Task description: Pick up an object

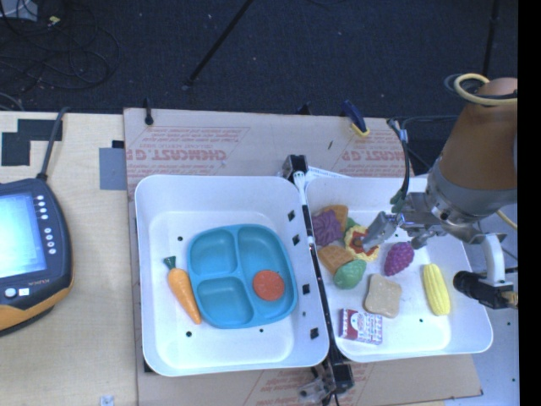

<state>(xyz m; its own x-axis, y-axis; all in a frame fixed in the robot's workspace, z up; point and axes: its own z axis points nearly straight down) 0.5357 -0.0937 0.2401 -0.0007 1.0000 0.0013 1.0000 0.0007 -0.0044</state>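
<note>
— My claw (378,229) hangs over the right bin (473,337), fingers slightly apart, gripping nothing.

— And the objects?

— In that bin: purple grapes (398,258) just beside my claw, corn (435,288) and bread (383,295) nearer its front wall.

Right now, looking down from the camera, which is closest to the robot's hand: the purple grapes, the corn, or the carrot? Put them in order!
From the hand:
1. Purple grapes, right bin, just beside it.
2. Corn, right bin, nearer the front right.
3. Carrot, far off in the left bin, beside the blue tray.
</note>
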